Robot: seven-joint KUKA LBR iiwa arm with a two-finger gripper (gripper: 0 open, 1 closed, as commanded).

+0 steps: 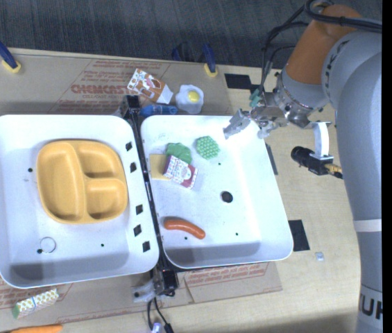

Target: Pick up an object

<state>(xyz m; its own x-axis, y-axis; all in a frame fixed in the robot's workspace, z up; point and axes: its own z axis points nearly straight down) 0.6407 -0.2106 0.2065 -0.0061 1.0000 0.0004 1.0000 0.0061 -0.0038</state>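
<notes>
Camera view: the right-hand shallow white plastic bin [265, 220] serves as landmark as a pick-up attempt appears to be in its approach stage. Near the bin's front wall lies an orange-red toy sausage [184, 227]; a little further back sits a small dark round spot [227, 198]. Toward the bin's left-rear part rest a small red-and-white printed packet [182, 171], a yellow block [157, 166], a dark green leafy toy [178, 151] and a round light-green knobbly ball [207, 147]. At the bin's rear right corner hovers the two-finger metal gripper [241, 123], carrying nothing; whether its fingers are parted or closed cannot be told. Judging by the scene, the next move calls for choosing a target, possibly the ball nearest it, then descending squarely over it. Beyond the bin's back edge, the brown cardboard underlay [78, 82] bears red print, apparently "CHEMGAS" though blurred; the packet's lettering is too small to read.
</notes>
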